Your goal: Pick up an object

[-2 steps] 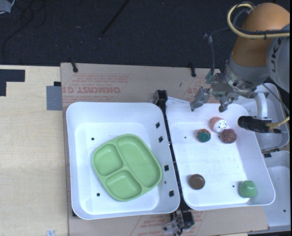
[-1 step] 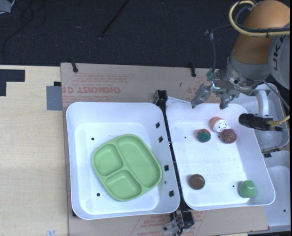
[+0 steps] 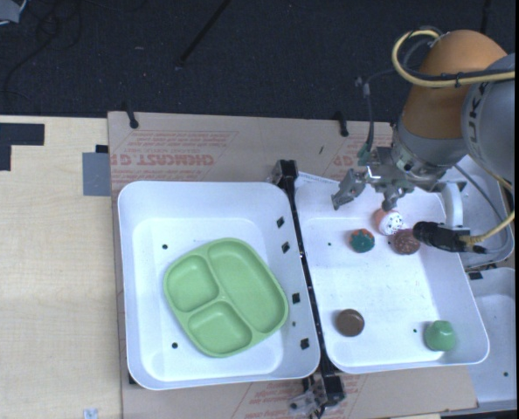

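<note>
Two bins: a left bin (image 3: 124, 278) and a right bin (image 3: 390, 286), shallow and white, side by side with their inner walls touching, on a sheet of printed cardboard (image 3: 207, 151) over the pale wooden bench (image 3: 41, 278).
Left bin contents: one green divided plate (image 3: 224, 297) with three compartments, lying flat and turned at an angle, near the bin's middle.
Right bin contents: five small items, all loose on the floor of the bin.
Far group: a teal lump (image 3: 362, 241), a white speckled ball (image 3: 390, 223) and a dark red round piece (image 3: 405, 243), close together near the far wall; ball and red piece look to be touching or nearly so.
Near group: a brown disc (image 3: 349, 322) by the divider side and a green block (image 3: 439, 335) in the near right corner, well apart from each other.
Arm: grey, with an orange band (image 3: 456, 59) above the wrist, reaching in from the right over the far end of the right bin.
Gripper (image 3: 364, 201): above the far left part of the right bin, just beside the far group.
Fingers (image 3: 343, 194): spread apart, nothing between them.
Contact: none seen between the gripper and any item; the speckled ball lies closest, beside the right-hand finger.
Task item status: every item rests in its bin, none lifted.
</note>
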`<state>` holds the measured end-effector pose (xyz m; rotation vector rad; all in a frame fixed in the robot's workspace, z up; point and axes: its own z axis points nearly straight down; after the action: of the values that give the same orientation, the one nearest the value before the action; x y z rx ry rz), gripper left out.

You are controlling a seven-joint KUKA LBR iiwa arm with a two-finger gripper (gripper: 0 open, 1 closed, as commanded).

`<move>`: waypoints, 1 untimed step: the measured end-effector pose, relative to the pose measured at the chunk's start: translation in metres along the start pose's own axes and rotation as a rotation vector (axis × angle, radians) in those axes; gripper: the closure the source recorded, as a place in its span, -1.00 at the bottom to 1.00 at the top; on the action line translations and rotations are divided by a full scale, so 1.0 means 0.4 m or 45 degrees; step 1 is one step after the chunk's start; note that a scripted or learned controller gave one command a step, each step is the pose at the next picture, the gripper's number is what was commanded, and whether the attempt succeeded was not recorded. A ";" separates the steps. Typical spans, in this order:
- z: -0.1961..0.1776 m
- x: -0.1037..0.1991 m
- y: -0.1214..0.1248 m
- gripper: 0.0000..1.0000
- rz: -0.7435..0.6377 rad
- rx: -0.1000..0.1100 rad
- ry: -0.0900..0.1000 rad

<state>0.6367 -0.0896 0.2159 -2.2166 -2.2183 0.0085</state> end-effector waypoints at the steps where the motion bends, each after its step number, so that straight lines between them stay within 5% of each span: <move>1: 0.118 -0.007 0.015 -1.00 0.001 -0.001 0.000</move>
<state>0.6424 -0.0922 0.1688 -2.2177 -2.2178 0.0076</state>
